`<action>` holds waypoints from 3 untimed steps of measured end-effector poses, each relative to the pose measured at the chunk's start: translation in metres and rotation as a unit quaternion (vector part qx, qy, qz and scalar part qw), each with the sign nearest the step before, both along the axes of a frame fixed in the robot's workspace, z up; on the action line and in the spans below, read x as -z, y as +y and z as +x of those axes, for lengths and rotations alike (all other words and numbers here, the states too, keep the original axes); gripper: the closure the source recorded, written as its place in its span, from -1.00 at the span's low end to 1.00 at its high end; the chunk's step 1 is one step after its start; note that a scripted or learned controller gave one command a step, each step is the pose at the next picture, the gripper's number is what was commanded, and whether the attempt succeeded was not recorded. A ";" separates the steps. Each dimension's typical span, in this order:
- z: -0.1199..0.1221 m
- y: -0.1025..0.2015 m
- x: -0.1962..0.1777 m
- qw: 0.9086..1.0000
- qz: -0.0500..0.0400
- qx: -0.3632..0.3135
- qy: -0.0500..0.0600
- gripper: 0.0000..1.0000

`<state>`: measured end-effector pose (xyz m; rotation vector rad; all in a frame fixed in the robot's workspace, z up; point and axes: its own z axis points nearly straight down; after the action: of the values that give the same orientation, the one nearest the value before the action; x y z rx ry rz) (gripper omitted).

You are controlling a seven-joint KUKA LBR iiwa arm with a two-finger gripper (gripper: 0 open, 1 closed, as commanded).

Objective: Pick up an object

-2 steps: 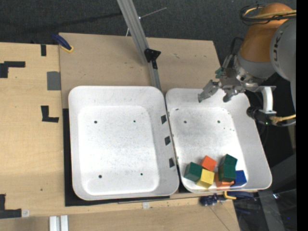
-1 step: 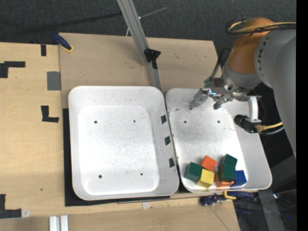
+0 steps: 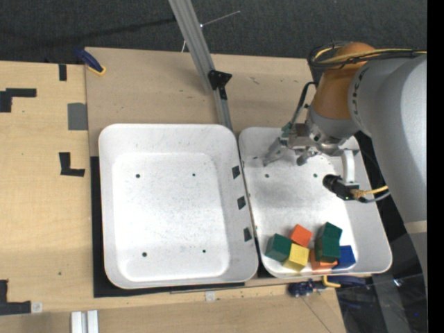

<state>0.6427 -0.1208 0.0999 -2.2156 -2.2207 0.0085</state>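
The tabletop (image 3: 41, 207) is pale wood, marked here and there with short black tape strips and one grey patch, and beyond its far edge the floor looks dark and carpeted. A slanted metal pole (image 3: 198, 40) crosses the far side and ends at a black clamp by the bins. Two shallow white bins sit side by side on a black mat: the left bin (image 3: 170, 203) is the larger, the right bin (image 3: 277, 186) narrower, their rims touching.

The grey arm (image 3: 388, 109), with its orange band (image 3: 336, 89), reaches in over the right bin's far end. Its end effector (image 3: 284, 152) hangs low above the far part of that bin with its two fingers spread apart, nothing between them (whether the tips touch the bin floor I cannot tell).

The blocks are bunched in the right bin's near corner, well away from the end effector: a green block (image 3: 279, 246), a yellow block (image 3: 298, 257), an orange block (image 3: 302, 235), a dark green block (image 3: 330, 240) and a blue block (image 3: 345, 257), all crowded together.
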 end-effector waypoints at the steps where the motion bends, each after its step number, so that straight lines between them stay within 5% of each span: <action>1: -0.001 0.001 0.009 1.000 0.000 0.000 -0.002 -1.00; 2: 0.000 0.002 -0.002 1.000 0.000 -0.001 -0.002 1.00; 3: -0.002 -0.007 -0.051 1.000 0.000 0.001 -0.005 1.00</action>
<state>0.6410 -0.1276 0.1507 -2.2220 -2.2245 -0.0033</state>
